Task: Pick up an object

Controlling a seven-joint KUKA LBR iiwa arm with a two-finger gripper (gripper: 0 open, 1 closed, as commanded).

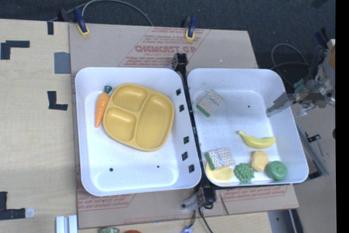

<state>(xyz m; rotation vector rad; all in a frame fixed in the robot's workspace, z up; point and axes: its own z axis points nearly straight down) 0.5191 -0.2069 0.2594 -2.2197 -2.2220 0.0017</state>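
At the right edge of the camera view, the gripper (275,106) hangs over the right rim of the right bin (240,75), with the arm (319,93) partly cut off by the frame; whether it is open or closed cannot be told at this resolution, and nothing is seen held in it. Within the right bin, a patterned packet with a green edge (209,102) lies near the upper left, well apart from the rest. A yellow banana (256,141) lies toward the right side, below the gripper. Along the bin's near wall sit a second patterned packet (220,157) resting partly on a yellow piece (220,174), a green broccoli-like piece (244,172), a small yellow piece (259,161) and a round green object (278,170), all close together. In the left bin (131,183), a yellow divided plate (138,116) lies in the upper half, with an orange carrot (100,108) just beside its left edge. Both bins rest on a cardboard sheet (163,46) clamped to the desk (27,139) by two clips at its far edge.
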